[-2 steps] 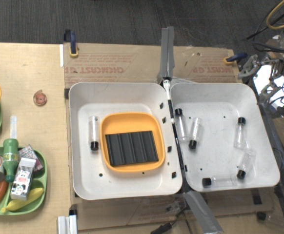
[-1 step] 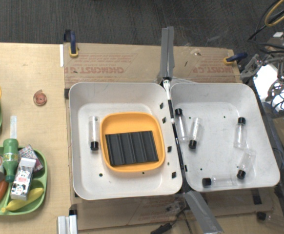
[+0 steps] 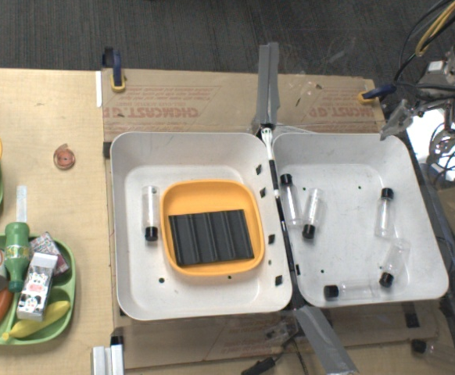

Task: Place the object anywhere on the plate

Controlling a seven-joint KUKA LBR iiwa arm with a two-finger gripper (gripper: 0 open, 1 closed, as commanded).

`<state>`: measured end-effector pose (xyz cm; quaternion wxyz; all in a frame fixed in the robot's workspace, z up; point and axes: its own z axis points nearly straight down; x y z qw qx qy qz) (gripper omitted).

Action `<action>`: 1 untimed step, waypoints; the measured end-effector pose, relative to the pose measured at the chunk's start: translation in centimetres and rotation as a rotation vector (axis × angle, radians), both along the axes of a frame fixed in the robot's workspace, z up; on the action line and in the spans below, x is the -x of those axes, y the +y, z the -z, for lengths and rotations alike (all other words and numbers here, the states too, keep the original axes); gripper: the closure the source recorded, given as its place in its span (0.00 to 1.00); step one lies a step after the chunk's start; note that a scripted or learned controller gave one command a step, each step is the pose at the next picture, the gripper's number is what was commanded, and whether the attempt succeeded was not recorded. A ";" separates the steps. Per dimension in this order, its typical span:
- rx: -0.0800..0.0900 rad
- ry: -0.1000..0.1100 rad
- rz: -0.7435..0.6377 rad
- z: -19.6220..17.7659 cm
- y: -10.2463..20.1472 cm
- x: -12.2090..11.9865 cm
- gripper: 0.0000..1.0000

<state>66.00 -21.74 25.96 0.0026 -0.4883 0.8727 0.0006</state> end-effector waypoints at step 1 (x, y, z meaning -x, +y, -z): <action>0.001 -0.001 -0.139 0.4 -0.3 0.0 0.00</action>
